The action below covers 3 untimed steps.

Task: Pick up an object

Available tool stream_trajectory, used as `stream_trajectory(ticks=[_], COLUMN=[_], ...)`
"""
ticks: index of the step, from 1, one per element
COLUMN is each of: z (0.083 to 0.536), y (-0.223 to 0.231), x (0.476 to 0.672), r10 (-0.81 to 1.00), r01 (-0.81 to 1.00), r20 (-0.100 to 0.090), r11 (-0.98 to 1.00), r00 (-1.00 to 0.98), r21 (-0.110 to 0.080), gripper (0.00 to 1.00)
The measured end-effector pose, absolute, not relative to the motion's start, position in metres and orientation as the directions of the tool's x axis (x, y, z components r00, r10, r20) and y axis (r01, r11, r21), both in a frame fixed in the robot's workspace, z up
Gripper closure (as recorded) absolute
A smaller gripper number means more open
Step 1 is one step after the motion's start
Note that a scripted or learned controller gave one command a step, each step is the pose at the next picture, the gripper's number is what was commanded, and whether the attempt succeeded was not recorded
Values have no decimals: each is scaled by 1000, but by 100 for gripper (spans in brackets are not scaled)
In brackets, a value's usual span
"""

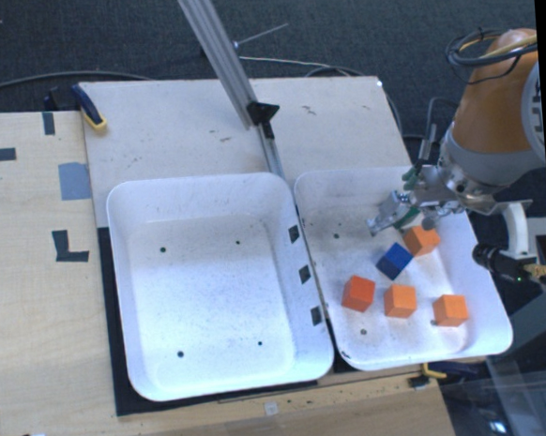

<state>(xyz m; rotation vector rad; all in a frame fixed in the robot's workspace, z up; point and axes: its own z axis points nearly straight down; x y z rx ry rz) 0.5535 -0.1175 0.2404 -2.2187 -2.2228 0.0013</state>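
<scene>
The arm reaches over the right bin, its gripper low near the bin's two o'clock corner; whether it is wide or narrow I cannot tell. Five cubes sit in this bin: an orange cube at the gripper's five o'clock, just beside it, a blue cube touching that one at its seven o'clock, and three more orange cubes toward six o'clock. The left bin lies at nine o'clock. The likely trouble is crowding: closing near the touching pair could nudge both aside or pinch only an edge, so the cube slips out on lifting.
</scene>
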Motion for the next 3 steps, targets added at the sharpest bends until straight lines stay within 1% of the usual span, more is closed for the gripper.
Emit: stream_trajectory(ticks=[1, 2, 3], z=[88, 91, 91], y=[-89, -102, -89], x=[532, 533, 489], r10=[1000, 1000, 1000], r01=[1000, 1000, 1000], r20=[1, 0, 2], r11=[2, 1, 0], r00=[-2, -1, 0], r21=[-7, -3, -7], gripper=[0, 0, 0])
